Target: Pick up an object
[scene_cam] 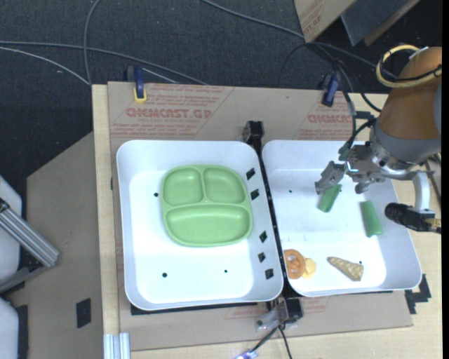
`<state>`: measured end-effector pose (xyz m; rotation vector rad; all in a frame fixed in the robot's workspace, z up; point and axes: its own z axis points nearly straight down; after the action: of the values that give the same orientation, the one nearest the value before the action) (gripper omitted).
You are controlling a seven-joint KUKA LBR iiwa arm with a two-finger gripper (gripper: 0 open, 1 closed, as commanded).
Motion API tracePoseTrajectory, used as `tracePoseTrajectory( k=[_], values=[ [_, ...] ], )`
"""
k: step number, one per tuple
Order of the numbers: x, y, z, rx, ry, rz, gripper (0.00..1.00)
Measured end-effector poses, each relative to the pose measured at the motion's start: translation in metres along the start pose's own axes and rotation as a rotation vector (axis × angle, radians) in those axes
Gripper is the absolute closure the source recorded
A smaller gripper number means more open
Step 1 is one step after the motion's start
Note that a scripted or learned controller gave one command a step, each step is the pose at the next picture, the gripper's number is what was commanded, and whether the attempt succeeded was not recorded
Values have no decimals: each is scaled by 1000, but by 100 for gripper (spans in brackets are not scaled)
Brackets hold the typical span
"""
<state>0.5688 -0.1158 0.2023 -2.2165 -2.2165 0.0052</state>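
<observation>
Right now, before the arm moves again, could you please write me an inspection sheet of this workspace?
Surface: wooden board carrying two white bins, left bin and right bin, side by side.
Job's things: in the right bin, a green stick, a second green piece at the fingers, a pretzel and a wedge-shaped snack near the front wall.
Clutter: a green divided plate in the left bin.
Gripper: gripper over the right bin, at the second green piece; a grasp cannot be confirmed.
Cables: thin cables on the dark floor behind the board; yellow cable on the arm.
Surroundings: blue clamps on the board's rear edge; cardboard at the top.
</observation>
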Motion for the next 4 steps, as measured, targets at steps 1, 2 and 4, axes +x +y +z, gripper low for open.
tracePoseTrajectory(
  k=[1,2,4],
  values=[
    [1,5,44,0,0,0,0],
    [-3,2,107,1,0,1,0],
    [-4,7,27,-15,-4,-1,100]
  ],
)
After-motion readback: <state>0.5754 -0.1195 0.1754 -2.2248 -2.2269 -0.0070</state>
